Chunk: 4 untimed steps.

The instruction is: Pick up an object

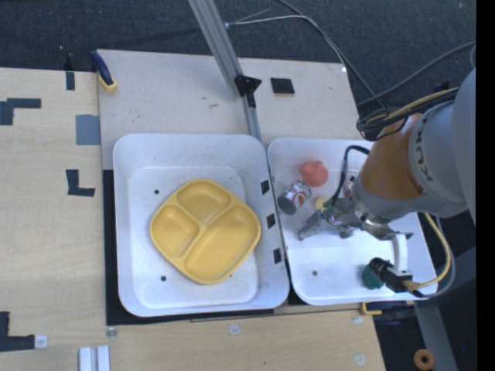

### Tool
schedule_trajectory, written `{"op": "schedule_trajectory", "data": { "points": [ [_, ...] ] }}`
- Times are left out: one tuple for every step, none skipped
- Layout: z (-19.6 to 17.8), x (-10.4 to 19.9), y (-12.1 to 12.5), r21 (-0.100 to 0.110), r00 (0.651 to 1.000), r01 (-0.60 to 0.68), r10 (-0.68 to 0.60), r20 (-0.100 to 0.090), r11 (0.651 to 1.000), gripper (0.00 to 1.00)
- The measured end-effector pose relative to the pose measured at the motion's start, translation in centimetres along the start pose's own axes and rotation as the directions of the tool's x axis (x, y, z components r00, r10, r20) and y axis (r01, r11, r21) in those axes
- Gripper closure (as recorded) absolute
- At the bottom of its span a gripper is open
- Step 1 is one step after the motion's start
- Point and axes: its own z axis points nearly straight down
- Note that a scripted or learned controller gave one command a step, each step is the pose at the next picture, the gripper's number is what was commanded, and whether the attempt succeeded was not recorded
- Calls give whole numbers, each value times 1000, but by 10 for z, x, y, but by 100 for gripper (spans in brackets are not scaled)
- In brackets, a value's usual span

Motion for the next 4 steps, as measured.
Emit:
{"op": "schedule_trajectory", "data": {
  "points": [
    [-13, -1, 1, -2, 1000, 0, 0, 2, 1000, 100],
    [-57, -3, 7, -3, 1000, 0, 0, 0, 1000, 100],
    [-117, -8, 2, -5, 1000, 0, 0, 0, 1000, 100],
    [-163, -4, -4, -4, 1000, 0, 0, 0, 1000, 100]
  ]
}}
